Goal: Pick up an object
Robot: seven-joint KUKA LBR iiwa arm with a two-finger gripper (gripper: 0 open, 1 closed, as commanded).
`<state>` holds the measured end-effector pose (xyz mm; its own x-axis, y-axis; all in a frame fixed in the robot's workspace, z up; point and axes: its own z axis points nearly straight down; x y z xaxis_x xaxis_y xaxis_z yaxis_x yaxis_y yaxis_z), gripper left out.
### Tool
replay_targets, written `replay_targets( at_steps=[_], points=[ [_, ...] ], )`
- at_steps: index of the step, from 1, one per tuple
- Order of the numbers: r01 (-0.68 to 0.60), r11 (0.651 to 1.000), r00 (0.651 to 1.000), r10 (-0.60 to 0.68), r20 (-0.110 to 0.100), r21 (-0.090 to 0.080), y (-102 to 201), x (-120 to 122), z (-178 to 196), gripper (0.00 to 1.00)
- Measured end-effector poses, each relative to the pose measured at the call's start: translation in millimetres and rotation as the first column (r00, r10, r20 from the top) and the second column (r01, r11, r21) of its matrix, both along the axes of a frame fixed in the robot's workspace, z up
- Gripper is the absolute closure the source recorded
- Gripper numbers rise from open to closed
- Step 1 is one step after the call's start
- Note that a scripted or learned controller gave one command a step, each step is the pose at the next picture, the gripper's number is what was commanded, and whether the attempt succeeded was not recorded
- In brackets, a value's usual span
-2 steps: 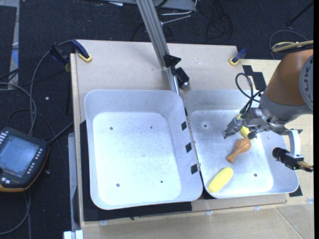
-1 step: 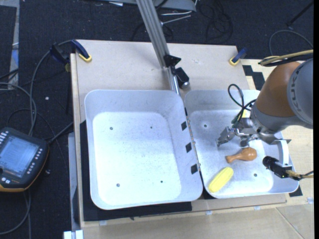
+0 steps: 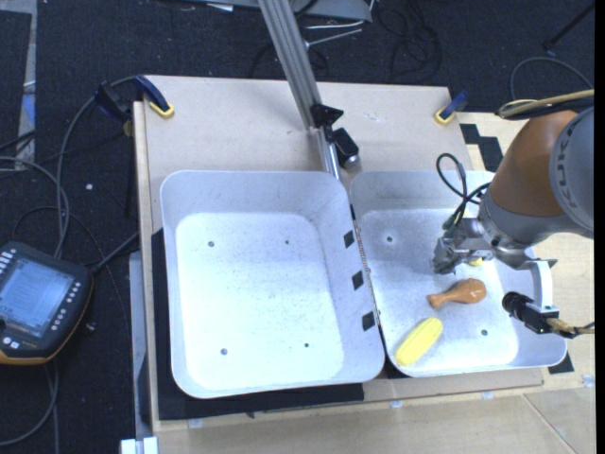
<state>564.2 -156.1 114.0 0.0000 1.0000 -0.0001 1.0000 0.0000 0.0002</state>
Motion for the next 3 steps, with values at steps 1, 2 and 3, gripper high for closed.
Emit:
replay_targets(
  at_steps=[1, 2, 3],
  points=[
    [-0.001, 1.0, 1.0, 0.001, 0.004, -0.001, 6.2, -5.8, 48.2, 1.0],
    [-0.001, 1.0, 1.0, 0.001, 0.003, 0.0, 11.0, -4.2, 91.0, 1.0],
    [-0.001, 1.0, 1.0, 0.001, 0.004, 0.0, 19.0, 3.0, 144.5, 1.0]
  ],
)
